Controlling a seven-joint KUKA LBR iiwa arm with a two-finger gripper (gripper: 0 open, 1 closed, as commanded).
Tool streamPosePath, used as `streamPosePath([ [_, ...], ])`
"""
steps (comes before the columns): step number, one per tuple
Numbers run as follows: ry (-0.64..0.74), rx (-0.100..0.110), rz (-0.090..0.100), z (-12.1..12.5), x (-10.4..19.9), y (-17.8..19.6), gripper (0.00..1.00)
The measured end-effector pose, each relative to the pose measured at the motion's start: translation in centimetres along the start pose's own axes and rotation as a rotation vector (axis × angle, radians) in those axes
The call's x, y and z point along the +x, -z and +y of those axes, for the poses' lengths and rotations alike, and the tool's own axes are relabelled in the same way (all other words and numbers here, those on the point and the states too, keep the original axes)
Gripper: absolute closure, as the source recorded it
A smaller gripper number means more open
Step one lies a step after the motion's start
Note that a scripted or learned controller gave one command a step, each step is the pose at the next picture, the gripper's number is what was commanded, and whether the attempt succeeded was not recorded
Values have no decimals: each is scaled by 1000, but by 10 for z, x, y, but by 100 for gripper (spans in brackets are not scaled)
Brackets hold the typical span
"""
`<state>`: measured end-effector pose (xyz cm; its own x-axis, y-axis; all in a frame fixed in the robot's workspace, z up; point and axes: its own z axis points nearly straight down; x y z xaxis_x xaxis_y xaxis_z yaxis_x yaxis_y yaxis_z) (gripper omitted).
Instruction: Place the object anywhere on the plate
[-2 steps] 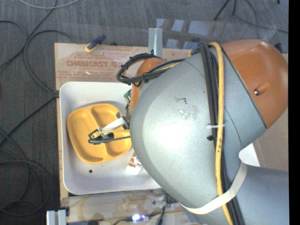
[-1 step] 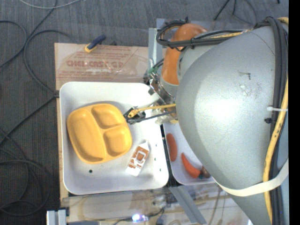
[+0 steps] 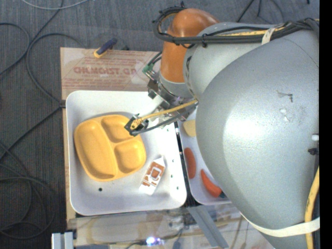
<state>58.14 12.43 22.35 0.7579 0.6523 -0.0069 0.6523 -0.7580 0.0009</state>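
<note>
A yellow divided plate (image 3: 108, 148) lies in the left bin (image 3: 93, 204), left of its middle. A small orange and white packet (image 3: 153, 176) rests on the bin floor just off the plate's lower right rim, not touching the plate. My gripper (image 3: 165, 98) hangs over the left bin's far right corner, above and to the right of the plate, mostly hidden under the orange-banded wrist. I see nothing held in it.
The big grey arm covers most of the right bin. At that bin's left side show a pale yellow thing (image 3: 190, 128), a red-orange long piece (image 3: 190, 162) and another orange piece (image 3: 210, 185). A cardboard sheet (image 3: 104, 71) lies behind the left bin.
</note>
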Motion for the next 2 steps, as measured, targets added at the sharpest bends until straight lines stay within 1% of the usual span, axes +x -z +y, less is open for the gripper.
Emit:
streamPosePath([
  [1,-149,4,2,-31,41,13,100],
  [2,157,0,-1,-105,45,-9,100],
])
